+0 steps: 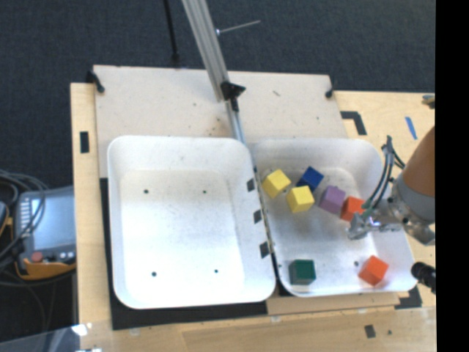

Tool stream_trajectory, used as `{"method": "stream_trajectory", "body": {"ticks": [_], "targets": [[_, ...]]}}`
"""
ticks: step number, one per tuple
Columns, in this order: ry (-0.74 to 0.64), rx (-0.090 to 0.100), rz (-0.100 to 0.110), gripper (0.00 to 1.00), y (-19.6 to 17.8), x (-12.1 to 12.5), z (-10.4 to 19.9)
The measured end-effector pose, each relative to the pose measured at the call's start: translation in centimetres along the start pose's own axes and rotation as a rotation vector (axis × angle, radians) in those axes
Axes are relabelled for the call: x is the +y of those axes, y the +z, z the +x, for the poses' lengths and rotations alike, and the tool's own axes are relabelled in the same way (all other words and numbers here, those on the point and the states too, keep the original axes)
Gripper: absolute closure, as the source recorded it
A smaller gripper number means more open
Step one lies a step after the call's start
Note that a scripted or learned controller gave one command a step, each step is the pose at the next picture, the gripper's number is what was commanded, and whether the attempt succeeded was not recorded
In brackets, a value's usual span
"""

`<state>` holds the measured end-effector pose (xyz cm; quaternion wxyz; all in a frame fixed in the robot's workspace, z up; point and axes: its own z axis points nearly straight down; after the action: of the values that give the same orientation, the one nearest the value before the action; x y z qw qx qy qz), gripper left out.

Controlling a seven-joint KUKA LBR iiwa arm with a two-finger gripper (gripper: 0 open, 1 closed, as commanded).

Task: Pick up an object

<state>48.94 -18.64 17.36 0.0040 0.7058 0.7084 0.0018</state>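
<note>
The gripper [360, 224] is hovering low inside the right bin [344, 152], near its three-o'clock wall, and whether it is grasping anything I cannot tell, since its tip is blurring into the clutter around it. Just at its twelve o'clock an orange-red block [352, 206] is sitting touching or nearly touching the metal, which makes it the likeliest target. Beside that, toward ten o'clock, a purple cube [333, 199] is resting, with a yellow cube [300, 198] further along at nine, a second yellow cube [276, 182] and a blue cube [312, 177] lying beyond. At five o'clock from the gripper an orange cube [374, 270] is lying apart, and a green cube [302, 271] is sitting at eight o'clock by the bin's near edge.

As I judge it, the task is sitting at the approach or closing stage: nothing is being lifted clear, so the grasp and the raise are both remaining.

The left bin [183, 149] is lying alongside on the pale wooden bench [212, 94], a slanted aluminium post [205, 35] is rising at twelve o'clock, and dark carpet [73, 20] is surrounding everything.
</note>
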Motion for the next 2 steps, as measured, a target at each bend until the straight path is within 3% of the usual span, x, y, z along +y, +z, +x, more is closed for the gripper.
{"method": "stream_trajectory", "body": {"ticks": [2], "targets": [[-0.001,0.001,0.002,1.0,-10.1,1.5,0.5]]}}
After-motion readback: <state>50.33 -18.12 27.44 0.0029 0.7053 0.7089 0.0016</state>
